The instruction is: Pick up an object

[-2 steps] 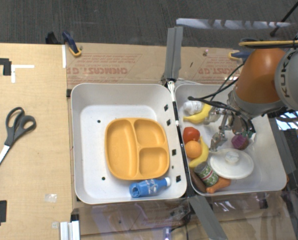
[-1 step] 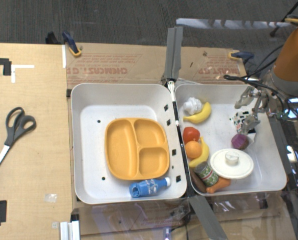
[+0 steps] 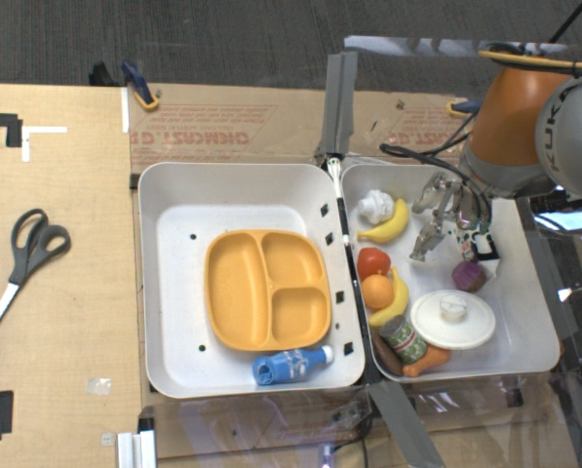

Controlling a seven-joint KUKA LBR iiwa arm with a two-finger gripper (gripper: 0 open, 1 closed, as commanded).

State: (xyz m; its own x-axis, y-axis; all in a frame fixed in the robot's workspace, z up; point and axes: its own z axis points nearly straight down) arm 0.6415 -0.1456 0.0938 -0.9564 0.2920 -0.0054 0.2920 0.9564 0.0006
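Observation:
My gripper (image 3: 443, 248) hangs over the back middle of the right bin (image 3: 524, 261), open, with nothing between its fingers. Left of it lie a white crumpled object (image 3: 375, 205) and a banana (image 3: 389, 222). A purple object (image 3: 469, 277) sits just to its right. Nearer the front are a red tomato (image 3: 371, 260), an orange (image 3: 375, 291), a second banana (image 3: 400, 300), a white round lid (image 3: 452, 321), a small jar (image 3: 403, 337) and an orange carrot-like piece (image 3: 425, 361).
The left bin (image 3: 174, 261) holds a yellow divided plate (image 3: 268, 289) and a blue bottle (image 3: 291, 364) at its front. Scissors (image 3: 25, 253) lie on the bench at far left. A grey divider post (image 3: 339, 105) stands behind the bins.

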